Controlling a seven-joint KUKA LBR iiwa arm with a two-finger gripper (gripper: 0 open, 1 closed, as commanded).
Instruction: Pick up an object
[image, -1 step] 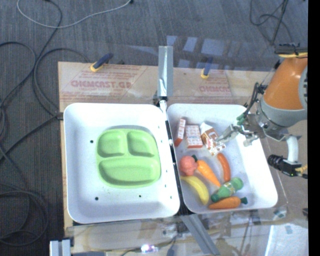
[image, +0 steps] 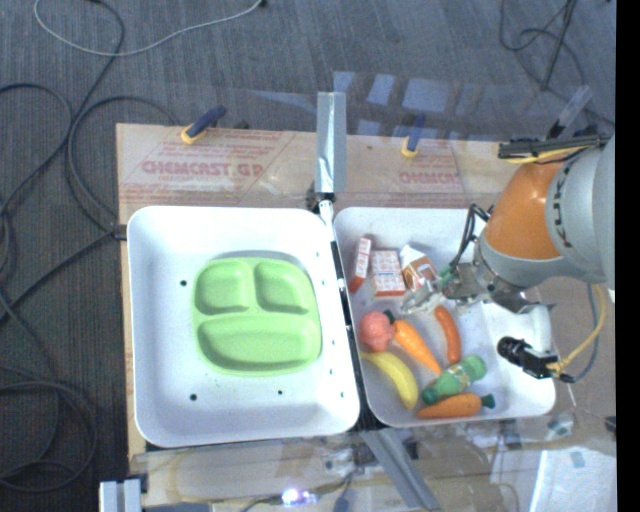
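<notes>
camera view, looking down at a slant on a surface (image: 150, 180) carrying two shallow white bins side by side. the left bin (image: 160, 240) holds a lime green divided tray (image: 258, 312) with three compartments. the right bin (image: 530, 395) holds a loose pile of toy food: two small cartons (image: 383, 272), one red and white, one orange-topped (image: 418, 268), lie toward the far side; a pink round piece (image: 376, 329) touches a long orange carrot (image: 416, 345); a yellow banana (image: 393, 375) lies just beside them nearer the front; a slim orange-red pepper (image: 448, 333) lies along the carrot's right; a green bottle-like piece (image: 455, 377) and a second carrot (image: 452, 406) sit at the front. the grey and orange arm reaches in from the right, and its gripper (image: 438, 294) hangs low over the bin, near the orange-topped carton and the pepper's tip. whether the fingers are wide or narrow cannot be told; nothing is visibly held. judging by looks, these pieces are light, hollow, stiff plastic with smooth, slippery skins; rounded ones may squirt out sideways. the pepper or carrot seems best taken across its narrow middle, the carton across its flat sides.
</notes>
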